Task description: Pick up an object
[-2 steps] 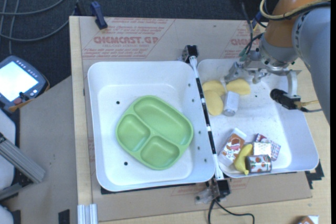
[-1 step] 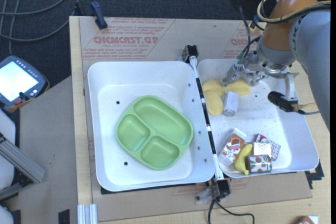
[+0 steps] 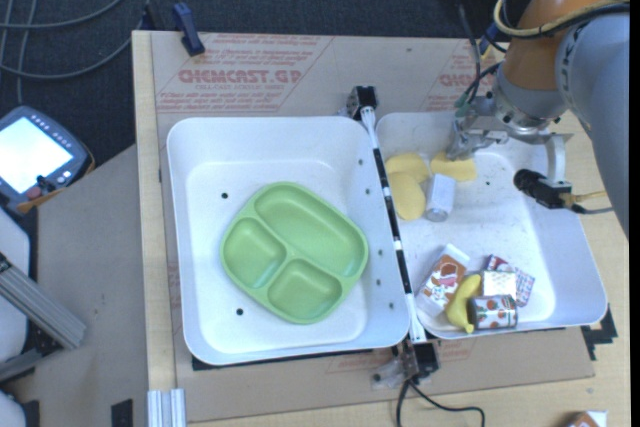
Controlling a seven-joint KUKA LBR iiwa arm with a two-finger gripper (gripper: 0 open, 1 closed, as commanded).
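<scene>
Small printed cartons (image 3: 487,293), lettering illegible, in right bin (image 3: 560,245) beside banana (image 3: 462,300).

Bench (image 3: 260,65) — two white bins (image 3: 200,155) side by side.

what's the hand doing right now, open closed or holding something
Hand: cannot be told whether open or closed. It sits low at the far end of the right bin, just above a yellow object; nothing is visibly held.
</scene>
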